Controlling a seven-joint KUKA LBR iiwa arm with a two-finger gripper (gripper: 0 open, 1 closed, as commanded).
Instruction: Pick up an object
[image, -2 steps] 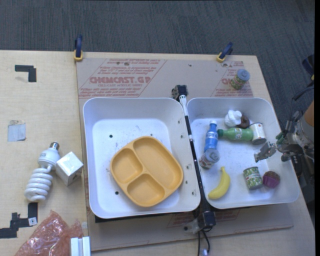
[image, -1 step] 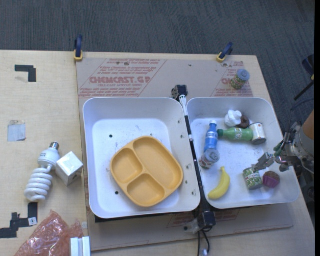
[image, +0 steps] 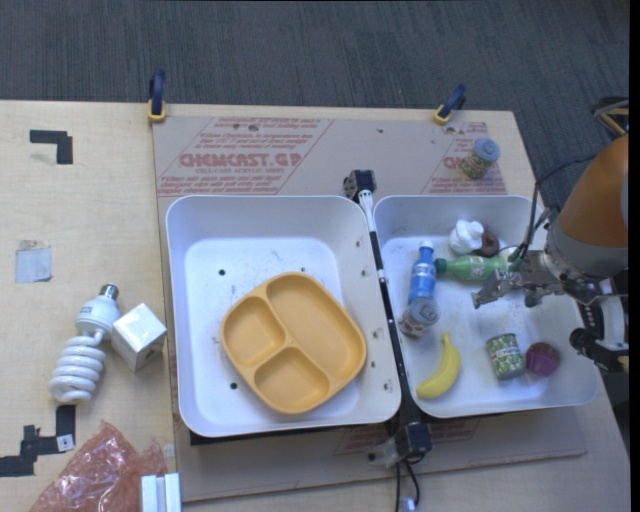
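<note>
While your gripper (image: 497, 292) hung just beside the green bottle (image: 470, 267) in the right bin (image: 520, 400), nothing sat between its fingers (whether spread or pressed together, I could not tell), so the pick remained undone.

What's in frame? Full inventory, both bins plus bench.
divided plate: 1, yellow-orange, left bin
left bin: 1, white
right bin: 1, white
blue bottle: 1, right bin, left side
green bottle: 1, lying, right bin, upper part
white-and-brown item: 1, right bin, top; too small to tell
banana: 1, yellow, right bin, front
green can: 1, right bin, front right
purple item: 1, beside the can
small jar: 1, green-lidded, board behind right bin
spiral light bulb: 1, white, bench left
white cube: 1, beside bulb
red mesh bag: 1, bottom left
blue clamps: 2, board's back edge
end effector: 1, grey, over right bin, beside green bottle
</note>
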